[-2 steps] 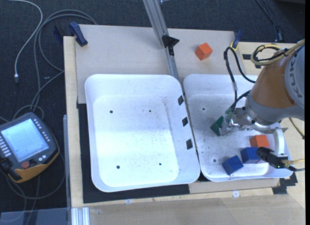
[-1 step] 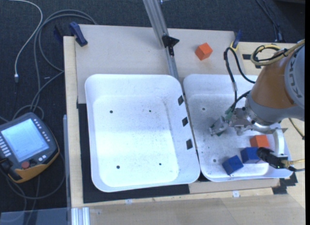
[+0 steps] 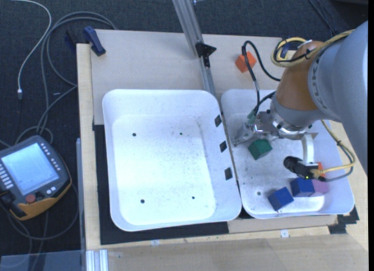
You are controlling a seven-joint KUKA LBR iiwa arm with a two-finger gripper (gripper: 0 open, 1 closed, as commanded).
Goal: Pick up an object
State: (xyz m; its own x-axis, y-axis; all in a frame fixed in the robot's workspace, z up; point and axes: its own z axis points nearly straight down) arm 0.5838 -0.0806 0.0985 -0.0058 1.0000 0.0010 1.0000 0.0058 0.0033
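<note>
Gripper [image 3: 252, 137] over the right bin [image 3: 257, 197], its metal fingers [image 3: 244, 136] reaching left — the green block [image 3: 259, 148] sits directly at their tips, touching or just beneath; whether it is clasped cannot be told. Two blue blocks [image 3: 280, 198] lie near the bin's front edge.

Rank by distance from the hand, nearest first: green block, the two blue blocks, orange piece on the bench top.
Hand is in the right bin.
1. Green block: right at the hand, just below it in the picture.
2. Blue blocks and: near edge of the right bin; too close to call.
3. Orange piece: on the bench beyond the bin.
</note>
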